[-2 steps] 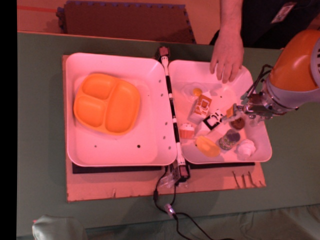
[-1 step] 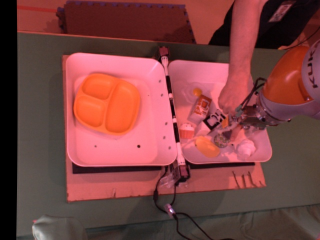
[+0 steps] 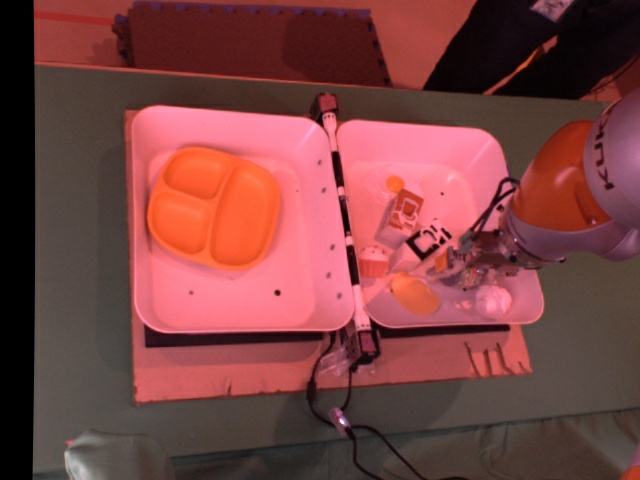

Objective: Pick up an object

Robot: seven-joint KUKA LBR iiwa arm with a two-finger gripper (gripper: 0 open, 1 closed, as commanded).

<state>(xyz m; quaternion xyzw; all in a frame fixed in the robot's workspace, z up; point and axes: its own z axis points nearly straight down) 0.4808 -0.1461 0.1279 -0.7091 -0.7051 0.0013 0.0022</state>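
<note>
The tool [image 3: 432,258] is seen low in the right bin [image 3: 520,313], partly hidden by its own wrist; its opening cannot be told. A yellow object [image 3: 415,295] lies just beside it, a white lump [image 3: 492,301] at the near rim. Beyond, a small carton [image 3: 402,216] is seen. The left bin [image 3: 200,313] carries an orange tray [image 3: 213,208].

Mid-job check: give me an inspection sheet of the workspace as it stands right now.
Surface: green bench with a cardboard sheet under two white bins.
Job's things: right bin holds a small carton, a cupcake-like item, a yellow item, a small orange piece and a white item.
Clutter: left bin holds an orange divided plate.
Grippers: gripper low in the right bin, above the yellow item; grasp cannot be judged.
Cables: black cable runs off the front of the bins.
Surroundings: dark foam mat and a person in dark clothes behind the bench.
</note>
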